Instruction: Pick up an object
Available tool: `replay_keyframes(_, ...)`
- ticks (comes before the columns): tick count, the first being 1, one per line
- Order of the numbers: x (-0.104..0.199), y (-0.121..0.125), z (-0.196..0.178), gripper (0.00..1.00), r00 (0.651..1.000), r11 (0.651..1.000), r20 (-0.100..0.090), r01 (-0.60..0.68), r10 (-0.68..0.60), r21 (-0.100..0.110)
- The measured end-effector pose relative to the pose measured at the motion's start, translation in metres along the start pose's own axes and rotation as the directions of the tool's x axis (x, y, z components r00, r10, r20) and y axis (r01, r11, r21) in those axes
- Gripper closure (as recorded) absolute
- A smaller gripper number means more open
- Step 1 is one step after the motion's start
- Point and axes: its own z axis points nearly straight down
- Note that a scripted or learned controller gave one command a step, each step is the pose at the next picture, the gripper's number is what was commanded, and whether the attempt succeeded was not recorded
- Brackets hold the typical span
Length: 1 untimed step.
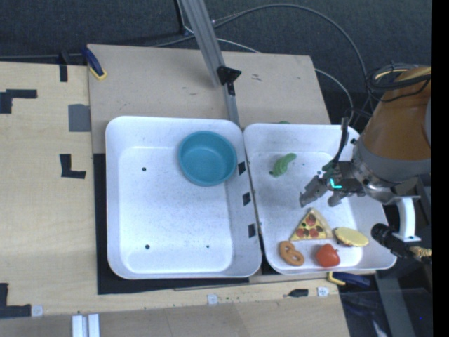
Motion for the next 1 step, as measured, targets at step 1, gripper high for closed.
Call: replay_keyframes(1,0.0000,0.0000,0.0001,0.00,1.000,1.000,0.000,0.000,0.000,0.000)
